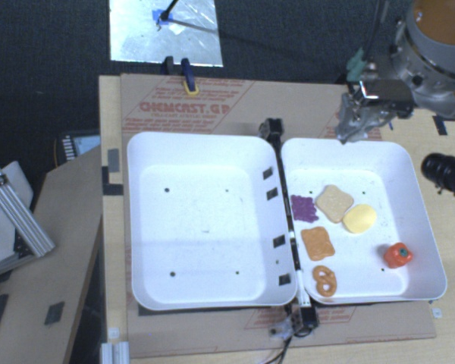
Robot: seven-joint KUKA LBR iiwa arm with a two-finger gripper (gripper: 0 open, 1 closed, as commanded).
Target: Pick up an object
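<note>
The right bin holds several small toy foods. A purple grape bunch lies near its left wall, with a tan bread slice and a yellow lemon beside it. An orange cracker and a pretzel lie closer to the front, and a red tomato sits at the front right. My gripper hangs above the back rim of the right bin, away from all of them, with nothing seen between its fingers.
The left bin stands next to the right one, joined by black clips along the divider. A shiny metal sheet lies behind the bench. A blue and yellow clamp sits at the back edge.
</note>
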